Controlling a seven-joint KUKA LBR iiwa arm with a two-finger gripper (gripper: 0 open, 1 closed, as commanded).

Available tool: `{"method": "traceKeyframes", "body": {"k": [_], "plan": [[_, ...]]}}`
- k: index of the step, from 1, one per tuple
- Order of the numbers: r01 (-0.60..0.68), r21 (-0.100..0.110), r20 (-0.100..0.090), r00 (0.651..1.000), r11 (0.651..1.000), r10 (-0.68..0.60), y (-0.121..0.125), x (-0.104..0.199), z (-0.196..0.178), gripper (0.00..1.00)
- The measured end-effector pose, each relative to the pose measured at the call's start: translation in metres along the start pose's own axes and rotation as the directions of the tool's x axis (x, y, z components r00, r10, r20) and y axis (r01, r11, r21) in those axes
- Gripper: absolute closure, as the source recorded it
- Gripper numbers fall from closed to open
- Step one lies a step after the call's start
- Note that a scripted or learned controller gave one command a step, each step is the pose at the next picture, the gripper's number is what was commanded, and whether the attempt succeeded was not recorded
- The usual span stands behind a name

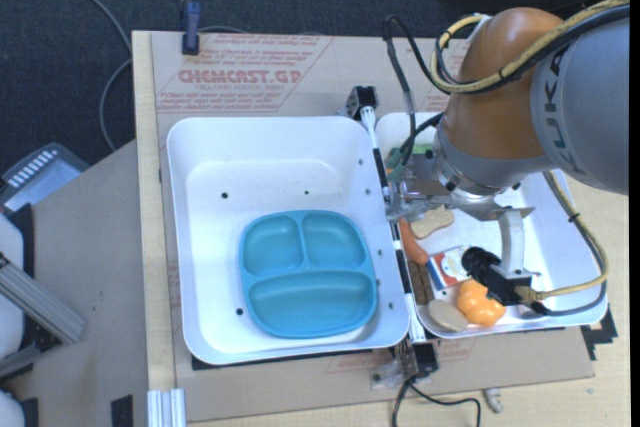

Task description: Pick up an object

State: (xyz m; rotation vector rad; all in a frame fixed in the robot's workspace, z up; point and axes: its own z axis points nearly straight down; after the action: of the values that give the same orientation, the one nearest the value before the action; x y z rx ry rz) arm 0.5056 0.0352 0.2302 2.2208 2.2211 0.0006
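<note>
Gripper [408,202] state cannot be told; it is covered by the wrist. Tan flat piece [433,223] is seen just beside it, close to white plastic bin rim [383,170]; a rim strike is risked.

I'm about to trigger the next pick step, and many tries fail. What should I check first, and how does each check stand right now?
1. Tool over a bin with objects: ok. It sits at the left edge of the right bin.
2. Targets available: ok. An orange piece and a beige piece lie in the right bin.
3. Something already held in the tool: cannot tell. The arm covers it.
4. Clearance from the wall between the bins: cannot tell. The tool is very close to it.
5. Blue divided plate out of the way: ok. It lies flat in the left bin, apart from the tool.
</note>
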Motion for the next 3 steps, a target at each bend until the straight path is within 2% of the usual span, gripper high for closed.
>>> {"method": "traceKeyframes", "body": {"k": [1, 2, 3], "plan": [[0.000, 0.000, 0.000, 1.000, 1.000, 0.000, -0.004, -0.002, -0.014, 1.00], [-0.001, 0.003, 0.000, 1.000, 1.000, 0.001, 0.004, -0.028, 0.010, 1.00], [-0.001, 0.000, 0.002, 1.000, 1.000, 0.001, 0.066, -0.073, 0.046, 1.00]]}}
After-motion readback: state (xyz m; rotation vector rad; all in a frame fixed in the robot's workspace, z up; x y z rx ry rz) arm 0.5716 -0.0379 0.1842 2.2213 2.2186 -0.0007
